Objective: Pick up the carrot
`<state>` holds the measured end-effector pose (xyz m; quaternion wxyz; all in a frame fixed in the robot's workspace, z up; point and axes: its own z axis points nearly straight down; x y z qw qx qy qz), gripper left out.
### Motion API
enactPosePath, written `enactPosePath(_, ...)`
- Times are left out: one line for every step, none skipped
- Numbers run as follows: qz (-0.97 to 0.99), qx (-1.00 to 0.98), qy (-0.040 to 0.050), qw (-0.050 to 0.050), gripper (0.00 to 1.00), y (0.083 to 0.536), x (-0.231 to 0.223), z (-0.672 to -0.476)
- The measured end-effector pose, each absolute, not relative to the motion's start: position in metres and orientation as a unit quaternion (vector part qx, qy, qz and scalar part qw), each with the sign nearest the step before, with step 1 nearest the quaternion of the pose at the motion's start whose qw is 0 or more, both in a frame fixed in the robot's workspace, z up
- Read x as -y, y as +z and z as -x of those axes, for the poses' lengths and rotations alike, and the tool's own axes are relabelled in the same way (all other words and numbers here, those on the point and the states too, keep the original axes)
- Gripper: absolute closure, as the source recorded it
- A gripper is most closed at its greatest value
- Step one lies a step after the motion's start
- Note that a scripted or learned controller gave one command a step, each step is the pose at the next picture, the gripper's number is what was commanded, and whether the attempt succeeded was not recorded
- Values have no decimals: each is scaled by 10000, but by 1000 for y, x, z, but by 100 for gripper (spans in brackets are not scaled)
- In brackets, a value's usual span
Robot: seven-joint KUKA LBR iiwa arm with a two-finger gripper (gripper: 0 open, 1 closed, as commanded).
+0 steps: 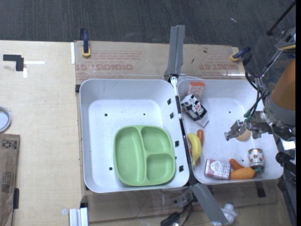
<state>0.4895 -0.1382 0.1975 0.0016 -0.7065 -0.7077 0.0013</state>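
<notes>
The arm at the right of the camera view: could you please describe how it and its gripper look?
The arm is bulky, with a broad orange band above a grey wrist. Thin dark cables loop beside it. The gripper is small, grey metal, with slim fingers.

Robotics lab: clamped bench (37, 126), paired white bins (89, 140), grey carpet (117, 8).

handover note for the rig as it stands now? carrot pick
End effector: over the right bin, above a tan object; no carrot in it.
Carrot: lying at the right bin's front edge, between the pink carton and the small can.
Done: nothing on the pick shows yet.
Left: move toward the front edge, grasp the carrot, lift.
</notes>
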Motion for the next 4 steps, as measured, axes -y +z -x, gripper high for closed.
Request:
enactPosePath(7410, 6715, 10, 13, 0, 91, 103, -477)
enactPosePath(9182, 3962, 21, 2, 0, 191, 87, -562)
enactPosePath(9826, 1856, 41, 2, 0, 189, 79, -538)
enactPosePath(9827, 1854, 40, 3, 0, 189, 79, -538)
